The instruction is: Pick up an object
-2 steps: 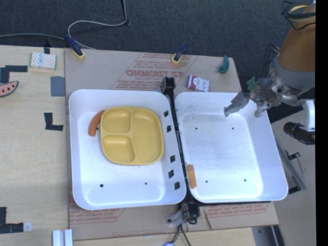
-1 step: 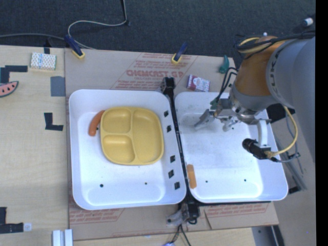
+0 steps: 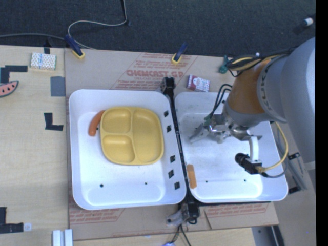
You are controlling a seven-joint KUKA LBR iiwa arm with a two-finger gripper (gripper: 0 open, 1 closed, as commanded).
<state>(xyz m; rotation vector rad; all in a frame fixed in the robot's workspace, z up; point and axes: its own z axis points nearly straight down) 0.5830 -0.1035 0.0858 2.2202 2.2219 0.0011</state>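
Gripper: we see metal fingers spread, pinching nothing, over the right bin.
Plate: we see glossy yellow, three compartments, left of the gripper.

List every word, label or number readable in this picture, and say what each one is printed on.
"CHEMCAST GP": red print on the brown cardboard sheet behind the bins; the smaller lines under it are blurred.
Red print on the cardboard's front edge: too blurred to read.
Small red-and-white packet: print too small to read.
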